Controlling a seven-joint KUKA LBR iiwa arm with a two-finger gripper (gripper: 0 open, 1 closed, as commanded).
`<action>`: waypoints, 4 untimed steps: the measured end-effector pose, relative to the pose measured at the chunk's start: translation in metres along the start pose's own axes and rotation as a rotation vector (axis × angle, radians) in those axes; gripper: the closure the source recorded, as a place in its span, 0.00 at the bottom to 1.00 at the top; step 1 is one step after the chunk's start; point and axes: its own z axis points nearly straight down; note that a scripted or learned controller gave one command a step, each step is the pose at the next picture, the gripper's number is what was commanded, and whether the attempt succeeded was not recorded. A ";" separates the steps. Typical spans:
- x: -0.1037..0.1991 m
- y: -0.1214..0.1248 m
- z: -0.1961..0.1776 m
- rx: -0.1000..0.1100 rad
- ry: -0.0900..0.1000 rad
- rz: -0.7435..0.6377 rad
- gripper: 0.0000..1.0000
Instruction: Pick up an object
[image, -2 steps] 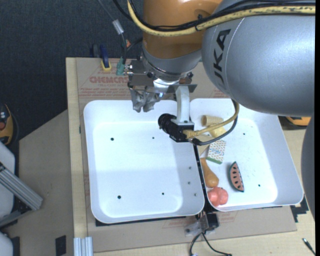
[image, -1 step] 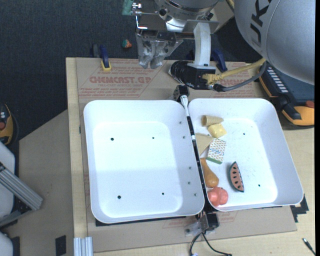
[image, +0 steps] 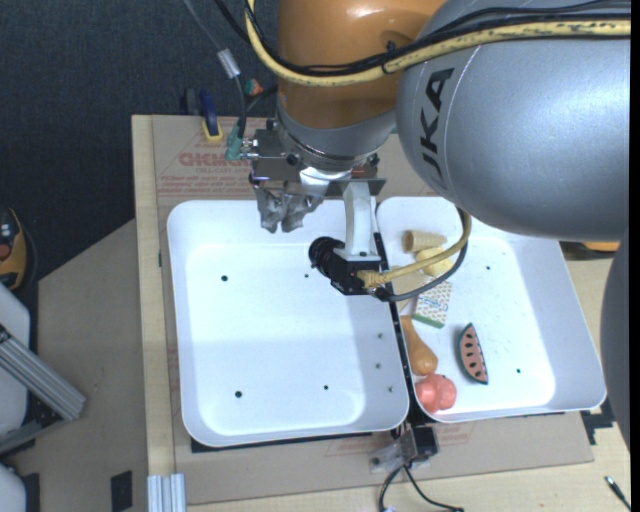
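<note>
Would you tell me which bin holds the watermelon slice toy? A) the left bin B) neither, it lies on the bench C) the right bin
C: the watermelon slice lies in the right bin, beside the pink toy and the orange toy.

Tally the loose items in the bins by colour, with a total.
Tan or beige: 1, cone-shaped piece
Orange: 1, pear-shaped piece
Pink: 1, round piece
Red with dark rim: 1, watermelon slice
Patterned with green edge: 1, flat block
Total: 5, all in the right bin. The arm may hide others.
</note>
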 end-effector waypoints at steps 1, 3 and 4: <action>0.000 0.017 -0.173 -0.037 0.013 -0.003 1.00; 0.002 0.016 -0.182 -0.022 0.007 -0.007 1.00; 0.003 0.016 -0.193 -0.025 0.008 -0.008 1.00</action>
